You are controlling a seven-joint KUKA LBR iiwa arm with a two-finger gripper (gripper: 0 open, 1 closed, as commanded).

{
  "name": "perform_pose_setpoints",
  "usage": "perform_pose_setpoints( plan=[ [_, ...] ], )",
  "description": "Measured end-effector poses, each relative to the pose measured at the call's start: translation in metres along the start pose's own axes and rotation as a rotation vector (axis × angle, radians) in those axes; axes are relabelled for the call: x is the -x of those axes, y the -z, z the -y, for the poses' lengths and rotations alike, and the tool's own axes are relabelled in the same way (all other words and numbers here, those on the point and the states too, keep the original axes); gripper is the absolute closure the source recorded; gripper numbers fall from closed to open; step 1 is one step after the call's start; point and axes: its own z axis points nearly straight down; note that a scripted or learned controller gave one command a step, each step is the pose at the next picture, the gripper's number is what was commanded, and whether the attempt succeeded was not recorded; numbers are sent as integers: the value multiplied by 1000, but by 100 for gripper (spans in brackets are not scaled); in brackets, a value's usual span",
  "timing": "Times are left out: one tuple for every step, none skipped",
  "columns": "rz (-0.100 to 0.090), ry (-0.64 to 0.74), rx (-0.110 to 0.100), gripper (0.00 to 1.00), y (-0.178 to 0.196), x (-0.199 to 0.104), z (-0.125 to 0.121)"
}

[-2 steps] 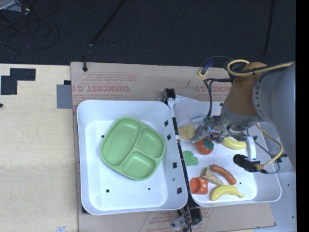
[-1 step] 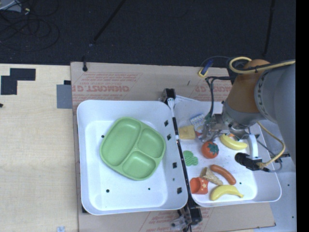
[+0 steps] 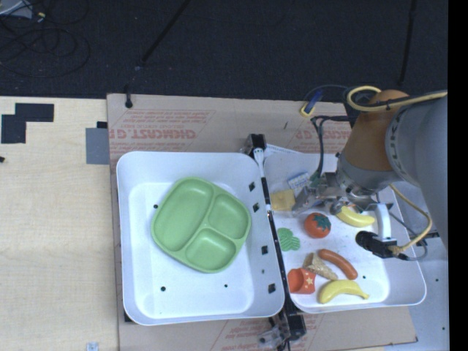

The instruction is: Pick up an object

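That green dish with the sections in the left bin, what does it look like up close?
The green plate is a pale green, rounded dish that looks like smooth plastic, moulded into three compartments: one large on its left side and two smaller on its right. It lies flat, right side up and turned at a slant, on the floor of the left bin, roughly in the middle. All three compartments look bare, and nothing but the bin touches it.

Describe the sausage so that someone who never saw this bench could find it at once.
Look in the right white bin, the one crowded with toy food. In its lower half lies the sausage, slanted, just above a yellow banana. It is the only long reddish-brown piece; the tomato above it is round.
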Motion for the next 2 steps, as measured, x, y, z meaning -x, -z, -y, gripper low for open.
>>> perform_pose_setpoints(
  plan=[
    [2, 2, 1, 0, -11, -40, 46],
    [1, -4, 2, 100, 0, -38, 46]
  ],
)
